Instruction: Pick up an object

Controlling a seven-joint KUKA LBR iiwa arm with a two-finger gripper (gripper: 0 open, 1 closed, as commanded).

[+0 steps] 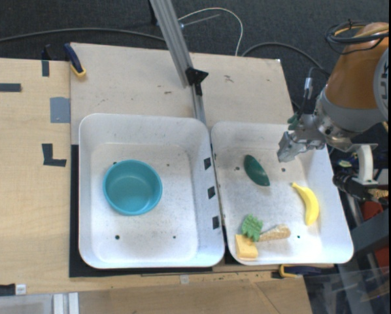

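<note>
The right bin (326, 241) holds a dark green oval object (255, 170) near its middle, a yellow banana (306, 203) to the right, and a green leafy toy (251, 227), a tan stick-shaped piece (274, 233) and a yellow block (246, 248) near the front. My gripper (291, 146) hangs over the bin's upper right part, right of and slightly above the green oval, apart from it. I see nothing between its fingers.
The left bin (91, 175) holds a blue bowl (133, 187). A grey metal pole (172, 31) slants down from the top to the bins' shared edge. Cables lie on the dark floor behind. A yellow-and-blue clamp (74, 61) sits on the bench's back left.
</note>
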